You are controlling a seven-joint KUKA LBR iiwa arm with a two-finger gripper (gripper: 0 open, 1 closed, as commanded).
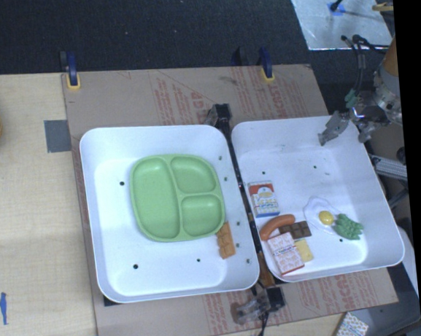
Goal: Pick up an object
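In the right bin [341,156], toy foods lie along the near side: a small red and white box [263,198], a sausage [276,225], a brown chocolate piece [300,230], a fried egg [322,211], a green broccoli [348,226], a yellow cheese slice [304,250] and a red and white packet [283,255]. My gripper [346,128] hovers over the bin's far right corner, well away from the foods. It is open, with nothing between its fingers [331,129].
The left bin [113,230] holds a green divided plate [175,196] and an orange waffle piece [225,240] near its right wall. Clamps [222,114] join the bins at the far and near ends. The right bin's far half is bare.
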